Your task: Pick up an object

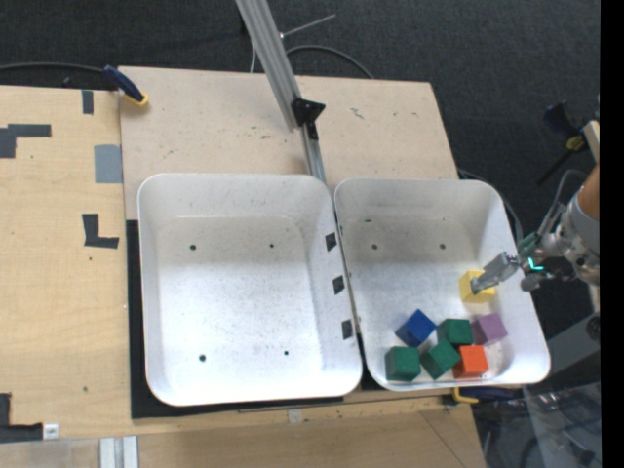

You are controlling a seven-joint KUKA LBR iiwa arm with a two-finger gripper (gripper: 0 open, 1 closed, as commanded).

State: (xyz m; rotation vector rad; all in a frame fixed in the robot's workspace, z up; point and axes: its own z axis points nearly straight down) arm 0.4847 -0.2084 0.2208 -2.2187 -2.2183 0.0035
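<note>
Camera view: your tool sits at the right bin, near its right wall, tip right over the yellow block, which lies just below-left of it. You can't tell whether the tool is wide or narrow, or gripping anything. The arm reaches in low from the right, wrist angled down-left. The other 6 blocks cluster at the bin's front: blue block, purple block, orange block, 3 green blocks. Judgement: yellow is the likely target.
</note>
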